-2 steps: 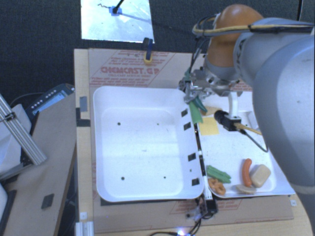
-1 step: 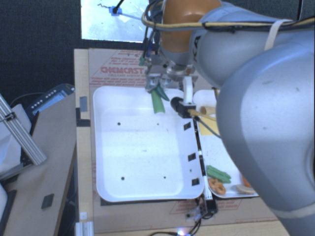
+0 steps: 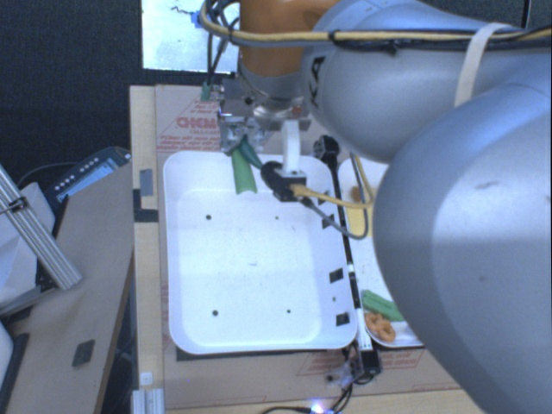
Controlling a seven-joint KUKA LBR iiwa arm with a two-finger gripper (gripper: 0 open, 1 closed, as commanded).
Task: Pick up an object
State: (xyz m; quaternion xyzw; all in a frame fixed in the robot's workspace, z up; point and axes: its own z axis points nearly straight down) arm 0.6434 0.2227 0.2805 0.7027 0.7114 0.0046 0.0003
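Observation:
My gripper (image 3: 241,143) hangs over the far edge of the left white bin (image 3: 198,317), below the orange band of the arm. A green stick-shaped object (image 3: 244,175) hangs from it, its top end caught between the metal fingers (image 3: 231,136) and its lower end pointing down over the bin floor. The gripper is shut on this green stick. A white part and a black cable fitting to the right of the fingers belong to the wrist.
The right bin (image 3: 414,341) is mostly hidden behind the big grey arm; a green piece (image 3: 379,304) and an orange piece (image 3: 379,326) lie at its near left corner. A cardboard sheet (image 3: 185,123) lies under the bins.

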